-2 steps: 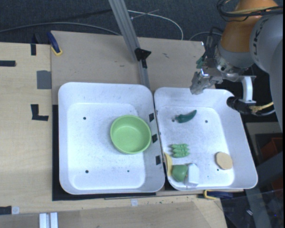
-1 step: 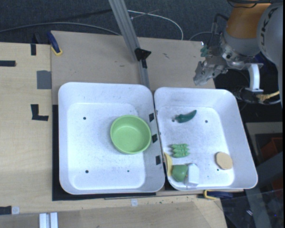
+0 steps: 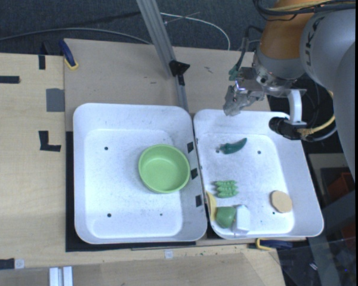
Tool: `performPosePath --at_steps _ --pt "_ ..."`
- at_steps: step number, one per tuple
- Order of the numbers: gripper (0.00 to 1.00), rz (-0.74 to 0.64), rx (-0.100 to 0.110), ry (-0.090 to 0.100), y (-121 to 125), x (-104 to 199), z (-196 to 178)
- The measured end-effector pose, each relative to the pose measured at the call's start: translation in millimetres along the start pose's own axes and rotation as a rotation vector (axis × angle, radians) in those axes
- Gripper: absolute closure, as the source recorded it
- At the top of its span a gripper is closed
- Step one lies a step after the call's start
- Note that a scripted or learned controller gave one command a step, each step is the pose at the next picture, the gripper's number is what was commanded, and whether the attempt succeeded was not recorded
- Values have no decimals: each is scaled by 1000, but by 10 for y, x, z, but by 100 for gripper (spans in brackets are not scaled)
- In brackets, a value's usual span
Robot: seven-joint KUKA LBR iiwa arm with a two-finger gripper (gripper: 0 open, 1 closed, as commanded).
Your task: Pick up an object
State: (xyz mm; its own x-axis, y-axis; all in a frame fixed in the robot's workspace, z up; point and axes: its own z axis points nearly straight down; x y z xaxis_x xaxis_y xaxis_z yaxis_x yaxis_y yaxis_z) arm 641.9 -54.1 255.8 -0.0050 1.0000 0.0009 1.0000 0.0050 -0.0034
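Observation:
My gripper (image 3: 233, 107) hangs above the far rim of the right bin (image 3: 298, 159), with nothing seen between its fingers. Below it in that bin lies a dark green pepper-like piece (image 3: 233, 146). Nearer the front lie a light green pea pod (image 3: 226, 187), a green and white cup-like thing (image 3: 231, 217) in the front corner, and a tan round cookie (image 3: 281, 201) at the right. A light green bowl (image 3: 163, 168) sits upright in the left bin (image 3: 95, 177).
A grey metal pole (image 3: 158, 28) slants up from the bench behind the join of the two bins. A blue and yellow clamp (image 3: 68, 55) lies at the bench's far left. Black tape marks dot the wooden bench at the left.

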Motion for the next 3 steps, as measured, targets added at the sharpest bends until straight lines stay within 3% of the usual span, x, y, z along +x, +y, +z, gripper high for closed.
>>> performPosePath --at_steps 2,3 --pt "100 -2 -1 0 -219 1040 -36" --pt "100 -1 1 -1 -231 1543 173"
